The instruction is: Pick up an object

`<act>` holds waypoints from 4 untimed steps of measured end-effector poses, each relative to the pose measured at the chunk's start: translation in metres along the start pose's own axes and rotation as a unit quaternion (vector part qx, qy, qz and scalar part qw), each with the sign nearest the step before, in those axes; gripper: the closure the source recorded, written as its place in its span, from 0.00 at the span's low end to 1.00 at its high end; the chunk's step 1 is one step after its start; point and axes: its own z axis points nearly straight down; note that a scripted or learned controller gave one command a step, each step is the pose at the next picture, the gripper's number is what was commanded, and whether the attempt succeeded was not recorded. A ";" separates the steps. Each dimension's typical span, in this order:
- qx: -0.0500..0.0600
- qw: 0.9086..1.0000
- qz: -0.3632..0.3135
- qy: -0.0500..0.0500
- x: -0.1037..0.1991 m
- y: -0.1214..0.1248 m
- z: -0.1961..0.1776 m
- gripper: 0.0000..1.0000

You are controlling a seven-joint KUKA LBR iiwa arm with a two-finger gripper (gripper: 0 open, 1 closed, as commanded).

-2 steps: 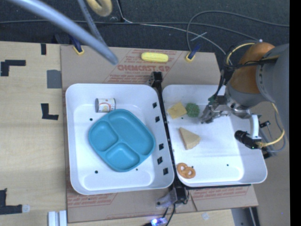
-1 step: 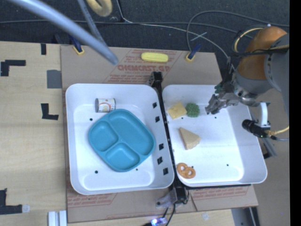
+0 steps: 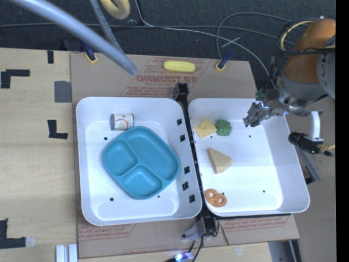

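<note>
bench [image 3: 32, 162]: pale wood | cardboard sheet [image 3: 158, 78]: brown, red print | backdrop [image 3: 229, 4]: dark, cables [image 3: 240, 37] trailing

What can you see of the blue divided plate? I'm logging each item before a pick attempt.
The blue divided plate is a light-blue, plastic-looking tray with rounded corners and three compartments, all bare. It lies flat, right side up and turned at an angle, in the middle of the left bin. A small can lies on its side just beyond the plate's far-left edge, close by; whether they touch is unclear.

lab | taped cardboard bench [image 3: 163, 81] | clamps [image 3: 222, 61] | loose cables [image 3: 229, 37]
</note>
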 end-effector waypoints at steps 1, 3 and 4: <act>-0.001 1.000 -0.001 0.000 0.011 0.004 -0.052 1.00; 0.002 1.000 -0.002 0.001 0.124 -0.014 -0.031 1.00; 0.002 1.000 -0.003 0.001 0.184 -0.020 -0.035 1.00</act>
